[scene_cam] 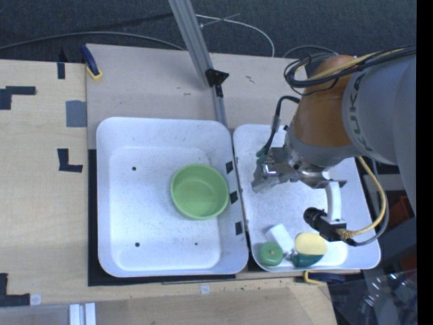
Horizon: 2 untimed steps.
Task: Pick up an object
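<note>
Closest to me at the bottom of my feed is the little pile of stuff in the near corner of the right bin [352,252] — a small green round piece [271,254], a white block [279,235] right behind it, and a yellow rounded object [310,242] sitting on something teal [308,258]. They're all bunched together, touching or nearly so, pressed up against the bin's front wall. There's also a black fitting with a cable [318,221] just above the yellow thing, but I think that's part of the arm hardware, not a loose item.

The gripper [265,175] is over the far-left part of that same right bin, close to the divider between the two bins and well apart from the pile. I can make out the metal body from above, but the arm's grey and orange bulk [338,114] hides a lot — I honestly can't tell how the jaws stand from this angle, and I don't see anything between them.

Over in the left bin [122,141] there's a green bowl [199,191], upright, sitting right of the middle, on its own.

A grey pole [193,32] runs down at a slant from the top toward the gap between the bins.
</note>
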Motion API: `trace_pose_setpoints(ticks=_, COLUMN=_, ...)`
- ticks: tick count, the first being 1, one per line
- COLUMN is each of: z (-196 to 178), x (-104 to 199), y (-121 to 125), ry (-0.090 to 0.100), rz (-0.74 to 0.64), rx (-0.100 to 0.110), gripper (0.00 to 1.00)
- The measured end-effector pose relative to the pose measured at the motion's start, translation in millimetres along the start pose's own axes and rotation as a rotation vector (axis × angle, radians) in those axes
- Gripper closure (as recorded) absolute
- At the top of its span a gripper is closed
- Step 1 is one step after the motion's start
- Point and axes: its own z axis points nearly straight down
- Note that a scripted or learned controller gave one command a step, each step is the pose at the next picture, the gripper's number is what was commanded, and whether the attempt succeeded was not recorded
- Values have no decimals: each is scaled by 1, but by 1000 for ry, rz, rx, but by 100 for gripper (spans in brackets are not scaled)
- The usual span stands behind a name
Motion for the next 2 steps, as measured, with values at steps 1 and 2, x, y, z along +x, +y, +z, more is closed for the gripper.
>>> trace_pose_setpoints(ticks=1, z=1, x=45, y=-1, ry=-1, rz=2, rx=0, gripper=100)
trace_pose_setpoints(ticks=2, z=7, x=96, y=4, ry=-1, rz=2, rx=1, gripper=100)
